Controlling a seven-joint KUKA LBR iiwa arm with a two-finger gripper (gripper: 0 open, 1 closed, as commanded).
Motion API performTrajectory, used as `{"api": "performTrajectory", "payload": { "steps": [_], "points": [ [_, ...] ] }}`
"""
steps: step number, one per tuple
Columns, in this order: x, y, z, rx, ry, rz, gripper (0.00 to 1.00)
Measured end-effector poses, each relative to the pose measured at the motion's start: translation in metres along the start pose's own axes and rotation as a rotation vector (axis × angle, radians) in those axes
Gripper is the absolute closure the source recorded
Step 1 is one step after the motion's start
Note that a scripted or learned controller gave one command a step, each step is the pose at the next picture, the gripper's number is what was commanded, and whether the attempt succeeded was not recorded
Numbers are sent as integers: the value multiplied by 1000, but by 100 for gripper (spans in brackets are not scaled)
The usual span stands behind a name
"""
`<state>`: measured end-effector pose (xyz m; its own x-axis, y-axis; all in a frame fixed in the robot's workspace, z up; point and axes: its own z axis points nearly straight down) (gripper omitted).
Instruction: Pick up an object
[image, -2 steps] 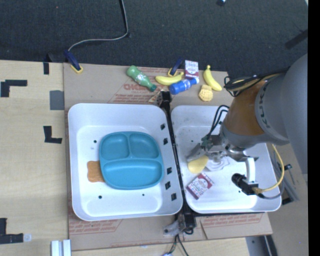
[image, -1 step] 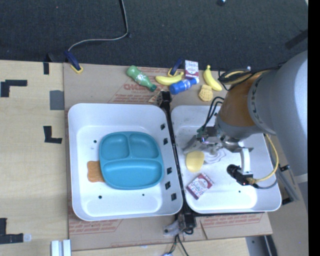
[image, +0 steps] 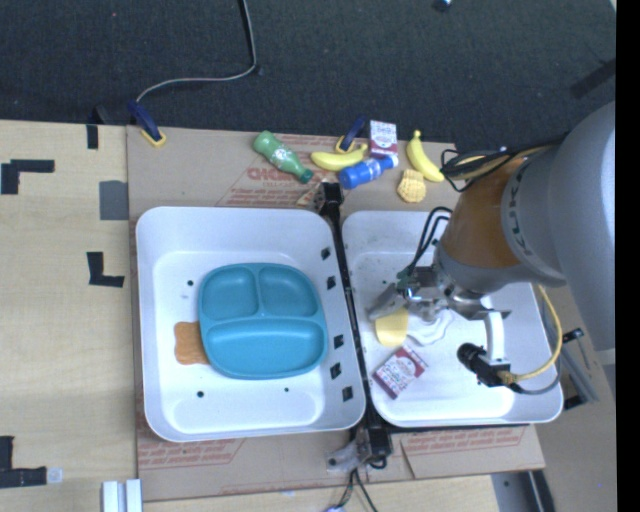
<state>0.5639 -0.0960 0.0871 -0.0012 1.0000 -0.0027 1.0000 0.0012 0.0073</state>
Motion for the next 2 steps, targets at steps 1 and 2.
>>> {"api": "performTrajectory", "payload": {
  "steps": [1,2],
  "points": [
    [-2,-5,0,-1,1,-1,0],
    [-3,-4,-11,-3,0,-1,100]
  ]
}}
